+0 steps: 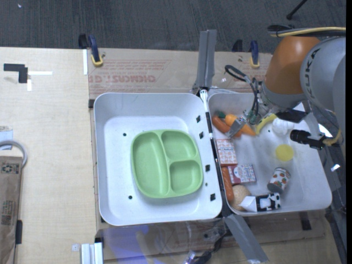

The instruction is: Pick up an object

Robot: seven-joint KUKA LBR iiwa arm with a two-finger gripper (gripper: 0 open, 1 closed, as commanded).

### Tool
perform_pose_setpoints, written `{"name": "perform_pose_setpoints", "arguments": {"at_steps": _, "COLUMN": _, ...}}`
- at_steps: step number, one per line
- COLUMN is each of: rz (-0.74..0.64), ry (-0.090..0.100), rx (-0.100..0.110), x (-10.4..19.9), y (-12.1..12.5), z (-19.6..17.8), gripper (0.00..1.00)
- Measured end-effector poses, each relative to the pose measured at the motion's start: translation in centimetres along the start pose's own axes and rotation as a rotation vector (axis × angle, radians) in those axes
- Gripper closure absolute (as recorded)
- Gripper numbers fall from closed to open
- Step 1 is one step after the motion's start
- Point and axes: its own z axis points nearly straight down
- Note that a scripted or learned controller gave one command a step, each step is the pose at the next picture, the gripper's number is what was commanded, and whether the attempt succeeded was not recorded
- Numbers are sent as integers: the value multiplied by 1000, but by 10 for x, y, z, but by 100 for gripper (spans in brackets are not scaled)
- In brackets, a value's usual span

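Overhead slanted view of the bench. Your arm point(308, 65) enters from the right, and its gripper point(242, 126) sits low at the upper left of the right bin point(308, 202), directly over a cluster of orange carrot-like pieces point(223, 123). Whether the gripper is open, closed or holding anything cannot be told; the tip is too small and blurred against the clutter.

Note the crowding. Just right of the gripper lies a yellow curved piece point(265, 122), and beyond it a white object point(281, 127). A yellow round object point(284, 152) rests in mid-bin. Along the left wall you see a small pink printed box point(225, 152), below it a red-and-white packet point(242, 174) and a tan round item point(240, 193). Toward the front stand a small patterned can point(279, 179) and a black-and-white carton point(267, 202). No print on these is readable.

The left bin point(110, 202) holds a green divided tray point(166, 163), well apart from the gripper. Behind the bins, a cardboard sheet point(132, 70) carries red lettering, seen inverted and not legible. A brown paper bag point(10, 188) at the far left bears a recycling mark.
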Motion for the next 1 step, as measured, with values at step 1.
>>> {"name": "perform_pose_setpoints", "arguments": {"at_steps": 1, "rz": 0, "ry": 0, "rx": 1, "x": 0, "y": 0, "z": 0, "gripper": 0}}
